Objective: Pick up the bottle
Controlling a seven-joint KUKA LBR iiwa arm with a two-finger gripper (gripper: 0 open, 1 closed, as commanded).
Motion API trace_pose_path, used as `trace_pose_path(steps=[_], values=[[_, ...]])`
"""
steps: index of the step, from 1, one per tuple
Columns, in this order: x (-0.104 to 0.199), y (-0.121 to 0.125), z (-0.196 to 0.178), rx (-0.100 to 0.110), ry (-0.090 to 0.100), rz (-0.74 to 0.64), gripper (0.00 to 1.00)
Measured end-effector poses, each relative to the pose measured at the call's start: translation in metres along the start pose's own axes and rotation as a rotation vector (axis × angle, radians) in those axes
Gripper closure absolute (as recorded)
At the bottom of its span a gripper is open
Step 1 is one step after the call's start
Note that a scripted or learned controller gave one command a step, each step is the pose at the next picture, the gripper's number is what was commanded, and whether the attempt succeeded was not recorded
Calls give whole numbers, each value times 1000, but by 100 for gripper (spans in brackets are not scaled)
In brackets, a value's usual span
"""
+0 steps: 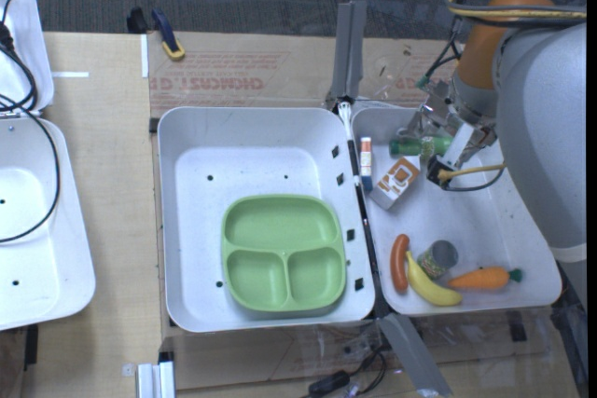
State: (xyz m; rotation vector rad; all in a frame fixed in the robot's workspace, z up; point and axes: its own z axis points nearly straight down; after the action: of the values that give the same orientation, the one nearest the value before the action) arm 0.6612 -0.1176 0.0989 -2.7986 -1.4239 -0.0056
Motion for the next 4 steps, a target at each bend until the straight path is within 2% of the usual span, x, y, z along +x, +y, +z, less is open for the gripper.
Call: trace_pose_path(steps=[1, 2, 3, 4], values=[[-31, 19, 6, 0, -6, 69, 0], [-30, 19, -3, 0, -8, 64, 100], [11, -26, 8, 3, -8, 327, 100], [11, -26, 0, 4, -11, 322, 100]])
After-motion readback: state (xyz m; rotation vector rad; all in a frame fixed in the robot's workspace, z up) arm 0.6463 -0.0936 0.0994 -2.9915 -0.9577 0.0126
